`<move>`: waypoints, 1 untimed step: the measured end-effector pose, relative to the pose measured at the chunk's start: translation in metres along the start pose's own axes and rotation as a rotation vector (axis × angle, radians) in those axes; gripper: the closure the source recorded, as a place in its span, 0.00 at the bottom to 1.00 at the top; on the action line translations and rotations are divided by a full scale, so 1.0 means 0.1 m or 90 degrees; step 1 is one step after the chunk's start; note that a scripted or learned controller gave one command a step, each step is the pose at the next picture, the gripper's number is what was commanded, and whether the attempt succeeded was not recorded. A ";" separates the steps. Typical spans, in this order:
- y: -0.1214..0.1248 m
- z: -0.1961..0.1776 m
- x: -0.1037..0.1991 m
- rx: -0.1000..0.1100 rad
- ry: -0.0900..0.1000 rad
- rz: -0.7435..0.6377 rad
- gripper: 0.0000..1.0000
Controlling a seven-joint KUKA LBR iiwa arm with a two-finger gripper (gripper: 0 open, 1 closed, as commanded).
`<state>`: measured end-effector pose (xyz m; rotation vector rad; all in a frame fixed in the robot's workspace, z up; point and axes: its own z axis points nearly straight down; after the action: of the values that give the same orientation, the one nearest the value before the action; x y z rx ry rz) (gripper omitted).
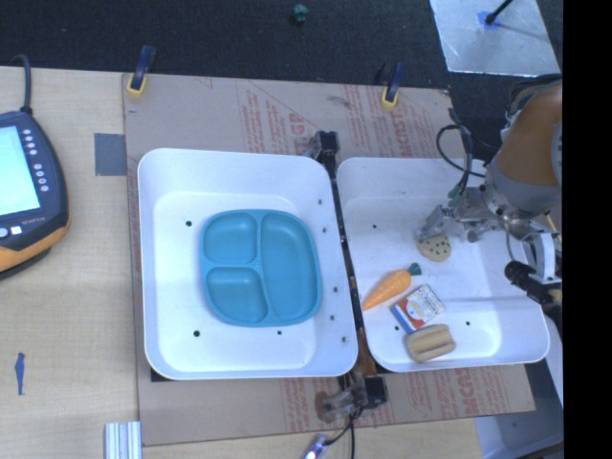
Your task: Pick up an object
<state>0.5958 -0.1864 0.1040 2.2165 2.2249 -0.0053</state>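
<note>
White plastic bins sit side by side on the desk (86, 285), their shared edge fastened at both ends, presumably so that neither shifts when the arm presses in. Left bin (163, 342) carries a blue divided plate (260, 267) and nothing loose on it. Right bin (497, 347) holds the candidates for picking: a speckled cookie (437, 248), a toy carrot (387, 288), a small printed packet (418, 308) and a tan bread roll (429, 342), clustered along the bin's near-left part with small gaps between them (the carrot and packet lie nearly touching).

Arm (528, 151) enters from the right, wrist bent downward over the right bin. Gripper (446, 220) hangs just above the cookie, apparently lined up for it. Jaws: nothing is visibly held between them, and whether they stand open or closed cannot be judged at this resolution. No object is lifted; all four rest on the bin floor.
</note>
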 end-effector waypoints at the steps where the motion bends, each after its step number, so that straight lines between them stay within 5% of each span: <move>1: 0.08 0.12 0.38 0.002 0.002 -0.001 0.00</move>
<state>0.6037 -0.1485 0.0918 2.2176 2.2298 -0.0053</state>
